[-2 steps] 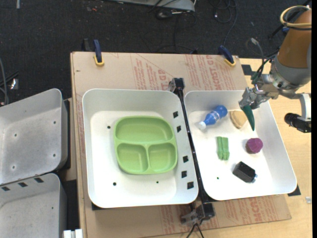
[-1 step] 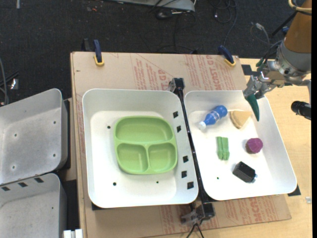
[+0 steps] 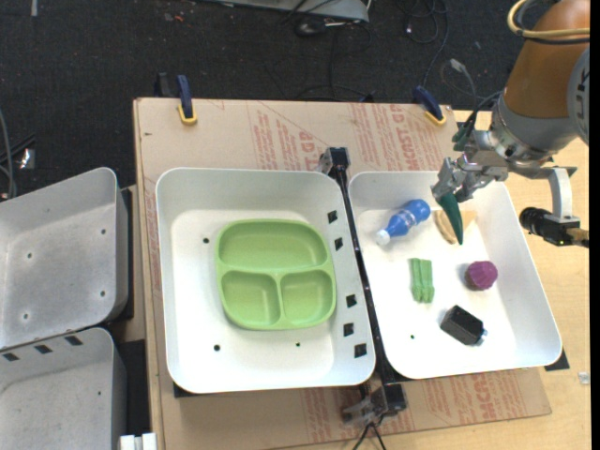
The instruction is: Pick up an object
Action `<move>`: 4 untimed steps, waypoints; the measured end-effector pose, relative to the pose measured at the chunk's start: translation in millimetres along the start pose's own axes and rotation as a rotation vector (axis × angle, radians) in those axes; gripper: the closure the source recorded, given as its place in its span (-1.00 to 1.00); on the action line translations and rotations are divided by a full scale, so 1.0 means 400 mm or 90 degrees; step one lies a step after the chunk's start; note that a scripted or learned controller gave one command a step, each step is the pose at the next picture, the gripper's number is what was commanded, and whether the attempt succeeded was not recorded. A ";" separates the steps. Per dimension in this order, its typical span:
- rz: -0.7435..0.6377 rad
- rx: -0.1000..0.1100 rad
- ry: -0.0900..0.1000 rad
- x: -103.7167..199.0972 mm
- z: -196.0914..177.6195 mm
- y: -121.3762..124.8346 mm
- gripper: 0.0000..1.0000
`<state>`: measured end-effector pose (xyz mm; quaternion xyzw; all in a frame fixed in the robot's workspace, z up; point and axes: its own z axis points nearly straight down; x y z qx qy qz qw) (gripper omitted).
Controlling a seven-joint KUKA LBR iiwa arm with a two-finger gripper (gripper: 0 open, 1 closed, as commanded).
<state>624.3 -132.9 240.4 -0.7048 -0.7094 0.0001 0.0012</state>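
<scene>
Gripper point(image 3: 450, 200) low over the right bin's point(image 3: 525, 345) far edge, fingers clamped on a dark green object point(image 3: 454, 216) hanging just above a tan piece point(image 3: 451, 229). Blue bottle point(image 3: 404, 221) lying just beside it toward the bin's inner edge; green block point(image 3: 421, 280), purple ball point(image 3: 481, 275) and black box point(image 3: 462, 325) nearer the near edge. Green divided plate point(image 3: 276, 273) centred in the left bin point(image 3: 178, 345).

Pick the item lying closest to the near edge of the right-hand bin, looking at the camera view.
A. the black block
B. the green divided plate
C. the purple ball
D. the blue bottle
A: the black block lies lowest in the right bin, below the purple ball and blue bottle; the green divided plate sits in the left bin.
</scene>
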 end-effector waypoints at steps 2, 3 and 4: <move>0.000 0.000 0.000 0.225 -0.027 -0.092 1.00; -0.001 0.000 0.001 0.353 -0.040 -0.144 1.00; 0.000 0.002 0.000 0.457 -0.006 -0.209 1.00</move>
